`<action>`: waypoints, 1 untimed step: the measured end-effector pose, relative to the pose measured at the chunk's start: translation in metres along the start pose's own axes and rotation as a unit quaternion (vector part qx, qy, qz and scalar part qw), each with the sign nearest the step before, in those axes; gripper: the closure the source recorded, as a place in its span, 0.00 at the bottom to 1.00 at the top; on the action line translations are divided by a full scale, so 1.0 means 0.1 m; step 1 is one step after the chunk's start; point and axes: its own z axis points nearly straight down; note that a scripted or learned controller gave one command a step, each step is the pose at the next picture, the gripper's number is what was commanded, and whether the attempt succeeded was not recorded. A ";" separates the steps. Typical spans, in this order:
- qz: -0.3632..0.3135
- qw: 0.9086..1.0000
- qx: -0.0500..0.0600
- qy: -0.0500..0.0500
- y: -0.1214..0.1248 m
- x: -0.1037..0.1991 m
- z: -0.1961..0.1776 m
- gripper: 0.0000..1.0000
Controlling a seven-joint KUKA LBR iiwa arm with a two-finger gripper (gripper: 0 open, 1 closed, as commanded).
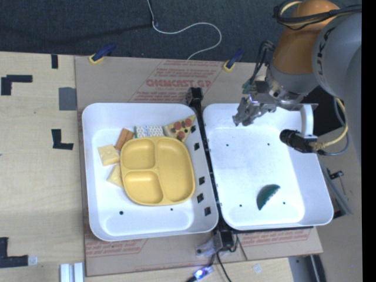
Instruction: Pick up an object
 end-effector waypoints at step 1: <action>0.001 1.000 0.001 -0.001 0.10 0.31 0.05 1.00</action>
